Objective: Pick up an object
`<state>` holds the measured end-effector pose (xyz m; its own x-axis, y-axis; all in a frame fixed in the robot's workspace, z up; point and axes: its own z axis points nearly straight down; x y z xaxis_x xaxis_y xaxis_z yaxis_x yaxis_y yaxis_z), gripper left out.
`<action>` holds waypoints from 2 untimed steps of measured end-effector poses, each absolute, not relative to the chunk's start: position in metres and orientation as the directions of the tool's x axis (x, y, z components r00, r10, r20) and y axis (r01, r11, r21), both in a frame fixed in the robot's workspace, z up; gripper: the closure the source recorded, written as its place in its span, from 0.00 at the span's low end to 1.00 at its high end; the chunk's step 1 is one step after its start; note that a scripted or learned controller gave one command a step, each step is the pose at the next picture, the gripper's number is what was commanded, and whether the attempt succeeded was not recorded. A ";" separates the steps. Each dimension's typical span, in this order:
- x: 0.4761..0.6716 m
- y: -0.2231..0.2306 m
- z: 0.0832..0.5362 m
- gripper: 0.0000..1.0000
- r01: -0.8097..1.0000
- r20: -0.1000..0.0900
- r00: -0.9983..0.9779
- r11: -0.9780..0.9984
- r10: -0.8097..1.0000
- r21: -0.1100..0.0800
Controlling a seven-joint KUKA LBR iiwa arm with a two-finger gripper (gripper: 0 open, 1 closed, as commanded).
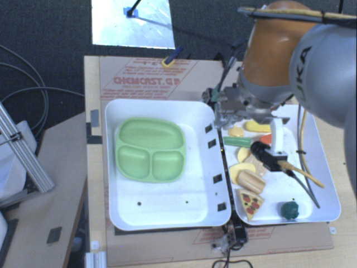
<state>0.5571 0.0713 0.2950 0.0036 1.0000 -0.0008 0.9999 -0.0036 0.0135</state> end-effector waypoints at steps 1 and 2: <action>0.509 0.075 0.235 1.00 1.000 0.000 0.000 0.000 1.000 -0.005; 0.485 0.057 0.181 1.00 1.000 -0.001 0.001 -0.001 1.000 -0.005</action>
